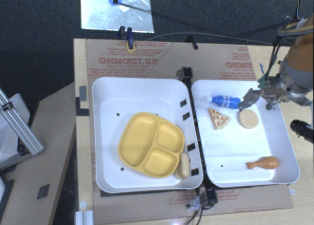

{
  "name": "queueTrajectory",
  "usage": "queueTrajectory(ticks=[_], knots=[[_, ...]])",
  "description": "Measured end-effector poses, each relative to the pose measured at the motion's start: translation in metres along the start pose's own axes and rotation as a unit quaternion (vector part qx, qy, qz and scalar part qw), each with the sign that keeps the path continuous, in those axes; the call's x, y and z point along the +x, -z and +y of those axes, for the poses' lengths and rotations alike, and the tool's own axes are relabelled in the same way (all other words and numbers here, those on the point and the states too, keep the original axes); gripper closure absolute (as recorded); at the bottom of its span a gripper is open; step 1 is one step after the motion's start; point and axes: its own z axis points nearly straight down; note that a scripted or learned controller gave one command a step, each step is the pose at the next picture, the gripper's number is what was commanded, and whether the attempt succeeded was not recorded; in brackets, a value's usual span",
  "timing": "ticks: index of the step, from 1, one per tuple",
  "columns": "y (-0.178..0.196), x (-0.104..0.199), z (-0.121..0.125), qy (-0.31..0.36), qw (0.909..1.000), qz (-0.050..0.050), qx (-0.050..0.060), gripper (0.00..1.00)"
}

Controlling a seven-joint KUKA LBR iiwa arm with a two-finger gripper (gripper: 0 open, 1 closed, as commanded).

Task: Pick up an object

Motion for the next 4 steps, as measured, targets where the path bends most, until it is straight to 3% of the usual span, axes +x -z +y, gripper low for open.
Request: queueTrajectory(ticks=[1,3,4], knots=[[0.006,0.0,0.002,0.001,1.0,-0.001,-0.006,0.0],[-0.079,-0.005,0.007,0.0,1.0,-0.001,-0.005,0.0],[-0.14,-0.01,0.008,0.0,1.0,-0.001,-0.004,0.0]])
